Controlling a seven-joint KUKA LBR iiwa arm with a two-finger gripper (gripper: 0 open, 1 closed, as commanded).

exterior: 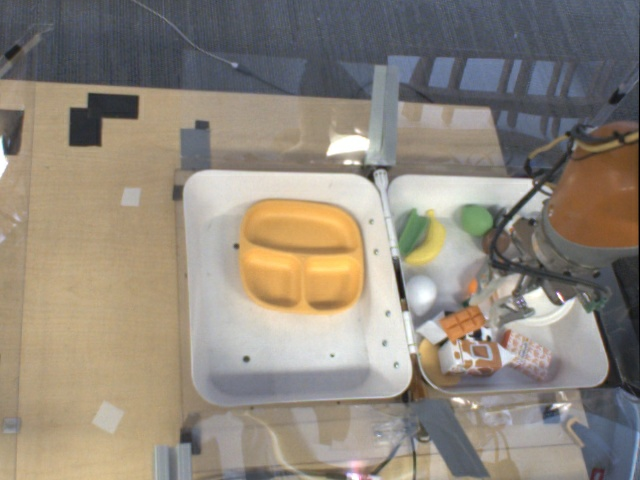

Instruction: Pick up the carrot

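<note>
Carrot (471, 288), a small orange piece, lies in the right bin (596, 368) just beside the tool (505, 303), near a white egg (421, 291) and an orange block (462, 323). Whether the tool grips anything cannot be told. Yellow divided plate (300, 255) sits in the left bin (215, 368).

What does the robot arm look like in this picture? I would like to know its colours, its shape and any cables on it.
The arm enters from the right of the camera view. Its large rounded section is orange, with a grey metal ring below it. Thin black cables loop along its left side and down toward the gripper, which looks like pale silver-white metal.
</note>
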